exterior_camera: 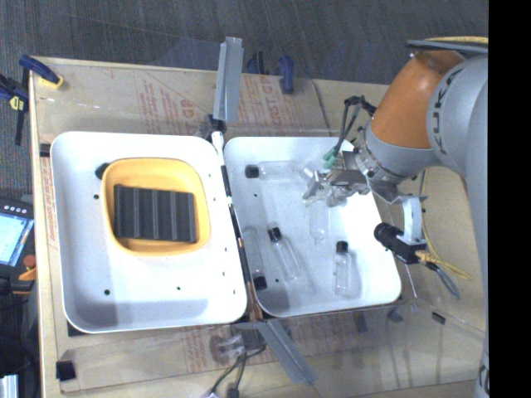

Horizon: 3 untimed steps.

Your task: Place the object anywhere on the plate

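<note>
Gripper (325, 187) over right bin (373, 293), finger state unclear; clear bottles (342, 270) below; yellow plate (156, 201) in left bin (75, 247).

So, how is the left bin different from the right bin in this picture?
The left bin holds a yellow plate with a dark ribbed insert; the right bin holds small clear bottles with black caps. The gripper hangs over the right bin, not the left bin. Both are shallow and white.

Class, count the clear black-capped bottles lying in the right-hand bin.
3 seen: one bottle near the back left, one at centre front, one front right. Another may be hidden beneath the gripper.
</note>
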{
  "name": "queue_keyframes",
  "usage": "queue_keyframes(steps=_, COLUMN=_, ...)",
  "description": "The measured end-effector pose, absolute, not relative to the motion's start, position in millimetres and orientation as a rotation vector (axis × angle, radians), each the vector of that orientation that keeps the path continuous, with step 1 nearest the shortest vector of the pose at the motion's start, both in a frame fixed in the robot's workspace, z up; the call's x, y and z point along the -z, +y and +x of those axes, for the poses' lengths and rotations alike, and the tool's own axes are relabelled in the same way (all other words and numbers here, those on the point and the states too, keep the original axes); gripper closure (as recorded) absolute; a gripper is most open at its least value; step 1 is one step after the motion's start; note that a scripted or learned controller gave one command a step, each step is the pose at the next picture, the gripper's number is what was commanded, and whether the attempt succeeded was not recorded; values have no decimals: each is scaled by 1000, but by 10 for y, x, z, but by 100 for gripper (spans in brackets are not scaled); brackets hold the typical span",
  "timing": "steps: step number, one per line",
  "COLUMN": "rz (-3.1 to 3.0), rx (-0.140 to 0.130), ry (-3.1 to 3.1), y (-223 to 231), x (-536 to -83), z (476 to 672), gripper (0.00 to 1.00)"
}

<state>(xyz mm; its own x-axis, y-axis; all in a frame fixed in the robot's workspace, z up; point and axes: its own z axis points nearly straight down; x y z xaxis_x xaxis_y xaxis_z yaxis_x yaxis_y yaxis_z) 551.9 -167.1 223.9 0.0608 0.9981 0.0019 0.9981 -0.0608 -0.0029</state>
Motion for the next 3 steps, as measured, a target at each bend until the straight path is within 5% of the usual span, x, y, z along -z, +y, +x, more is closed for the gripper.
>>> queue_keyframes(steps=1, rz=-2002, rx=-3, ry=-2418, y=-1011, x=-2275, z=5722, gripper=100)
queue_keyframes(steps=2, rz=-1992, rx=-3, ry=-2425, y=-417, x=-2210, z=6232, gripper=100)
queue_keyframes(steps=3, rz=-1652, rx=-4, ry=-2668, y=-210, x=-1941, z=6204, gripper=100)
